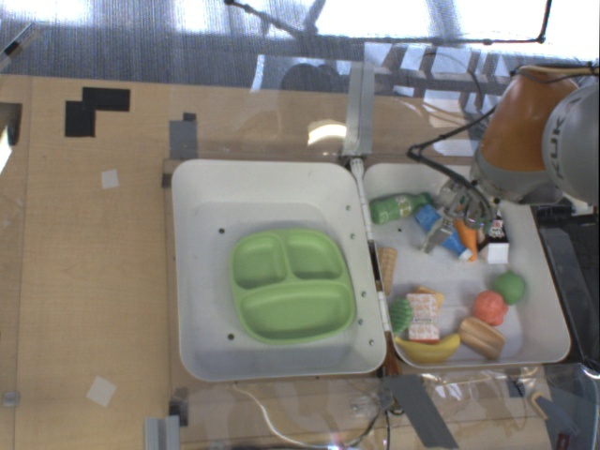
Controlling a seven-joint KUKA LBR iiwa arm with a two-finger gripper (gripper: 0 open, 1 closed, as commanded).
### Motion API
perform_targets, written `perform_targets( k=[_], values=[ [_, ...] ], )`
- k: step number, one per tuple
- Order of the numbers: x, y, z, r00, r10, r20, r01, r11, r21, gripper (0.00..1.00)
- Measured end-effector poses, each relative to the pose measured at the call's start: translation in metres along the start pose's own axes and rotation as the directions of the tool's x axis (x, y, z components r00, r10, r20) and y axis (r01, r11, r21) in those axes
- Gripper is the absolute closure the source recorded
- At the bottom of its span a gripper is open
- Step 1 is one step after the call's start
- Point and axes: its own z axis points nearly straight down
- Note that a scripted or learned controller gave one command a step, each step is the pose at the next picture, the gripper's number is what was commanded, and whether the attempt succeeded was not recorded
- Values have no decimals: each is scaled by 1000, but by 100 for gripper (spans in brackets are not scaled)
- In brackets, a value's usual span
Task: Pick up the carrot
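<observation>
The carrot [467, 230] is a small orange piece in the upper part of the right bin [548, 326], lying among blue items. My gripper [457, 230] is down in that bin directly over it. The fingers stand apart, with one grey finger [435, 239] to the carrot's left and the other by its upper right. The carrot lies in the gap between them, and its top end is hidden under the wrist.
Around the carrot are a green bottle [398, 206], a blue block [427, 218] and a white cube [497, 252]. Lower in the bin lie a green ball [510, 287], a tomato [488, 307], a bread roll [480, 337], a banana [427, 349] and a cone [387, 265]. The left bin [202, 251] holds a green divided plate [292, 284].
</observation>
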Motion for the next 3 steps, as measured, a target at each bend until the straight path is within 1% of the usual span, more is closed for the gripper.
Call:
perform_targets(
  k=[1, 2, 3],
  values=[
    [-4, 1, -15, 1000, -5, 12, 5, 1000, -2, 100],
    [-7, 28, -77, 877, 481, 2, -481, 877, 0, 100],
    [-6, 27, -76, 877, 481, 1, -481, 877, 2, 0]
  ],
)
